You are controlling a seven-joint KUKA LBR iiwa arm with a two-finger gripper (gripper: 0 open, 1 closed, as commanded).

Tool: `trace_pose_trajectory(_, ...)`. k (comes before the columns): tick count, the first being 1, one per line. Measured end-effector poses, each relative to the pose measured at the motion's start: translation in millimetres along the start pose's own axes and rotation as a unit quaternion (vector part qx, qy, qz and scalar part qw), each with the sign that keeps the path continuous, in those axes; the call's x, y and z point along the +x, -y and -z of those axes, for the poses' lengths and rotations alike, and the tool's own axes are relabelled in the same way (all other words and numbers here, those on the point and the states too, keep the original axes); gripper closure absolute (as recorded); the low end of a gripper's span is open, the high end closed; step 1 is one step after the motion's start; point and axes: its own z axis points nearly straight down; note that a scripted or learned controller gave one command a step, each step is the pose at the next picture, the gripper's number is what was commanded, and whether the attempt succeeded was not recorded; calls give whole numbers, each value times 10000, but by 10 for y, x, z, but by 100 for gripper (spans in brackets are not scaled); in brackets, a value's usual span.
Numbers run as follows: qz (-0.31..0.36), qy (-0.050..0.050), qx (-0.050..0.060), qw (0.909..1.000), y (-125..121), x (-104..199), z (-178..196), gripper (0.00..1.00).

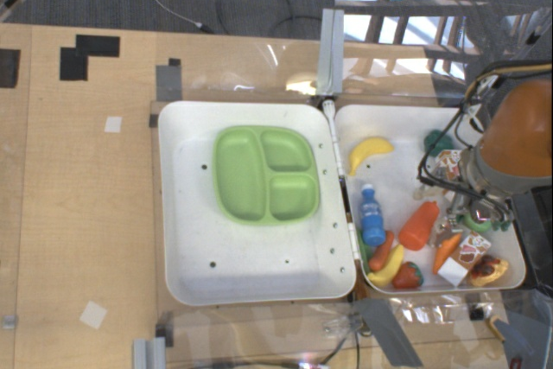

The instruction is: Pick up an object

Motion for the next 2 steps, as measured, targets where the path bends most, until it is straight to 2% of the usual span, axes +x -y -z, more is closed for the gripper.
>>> trace_pose_trajectory(1,-280,6,-3,9996,-441,144,12,0)
trace_pose_trajectory(2,-978,11,-4,9952,-900,151,17,0)
